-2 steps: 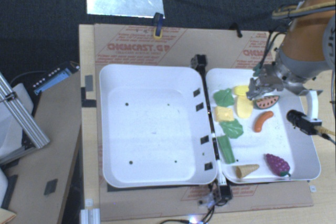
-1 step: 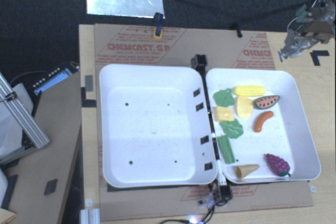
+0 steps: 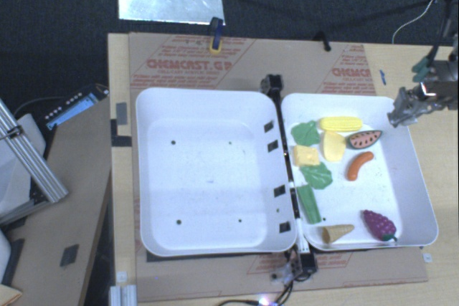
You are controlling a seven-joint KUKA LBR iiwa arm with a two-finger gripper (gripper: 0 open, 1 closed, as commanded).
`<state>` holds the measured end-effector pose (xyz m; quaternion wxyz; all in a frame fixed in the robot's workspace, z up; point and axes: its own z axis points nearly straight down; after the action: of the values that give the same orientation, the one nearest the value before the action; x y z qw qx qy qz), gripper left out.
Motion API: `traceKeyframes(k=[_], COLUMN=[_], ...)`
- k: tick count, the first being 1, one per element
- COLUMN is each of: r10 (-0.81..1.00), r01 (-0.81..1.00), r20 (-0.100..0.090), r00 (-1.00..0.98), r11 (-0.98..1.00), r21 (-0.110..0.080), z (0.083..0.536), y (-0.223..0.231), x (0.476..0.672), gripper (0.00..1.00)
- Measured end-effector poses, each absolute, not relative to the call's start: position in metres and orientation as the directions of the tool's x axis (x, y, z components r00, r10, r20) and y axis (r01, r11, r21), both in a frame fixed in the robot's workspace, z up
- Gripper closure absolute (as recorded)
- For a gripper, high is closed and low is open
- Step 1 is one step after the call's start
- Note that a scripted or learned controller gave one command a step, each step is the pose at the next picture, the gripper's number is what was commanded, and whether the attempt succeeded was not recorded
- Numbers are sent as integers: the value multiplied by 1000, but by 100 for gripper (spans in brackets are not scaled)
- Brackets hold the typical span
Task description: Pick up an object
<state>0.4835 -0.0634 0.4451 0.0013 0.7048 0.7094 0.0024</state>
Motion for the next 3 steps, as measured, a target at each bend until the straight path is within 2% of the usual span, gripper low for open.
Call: traceKeyframes(k=[1,3], r10=[1000,1000], r01=[1000,1000], r20=[0,1], r00=[-5,-7], r11=[5,7], r21=[5,4], z=[468,498], y=[-57,0], x=[487,487], gripper=[100,100])
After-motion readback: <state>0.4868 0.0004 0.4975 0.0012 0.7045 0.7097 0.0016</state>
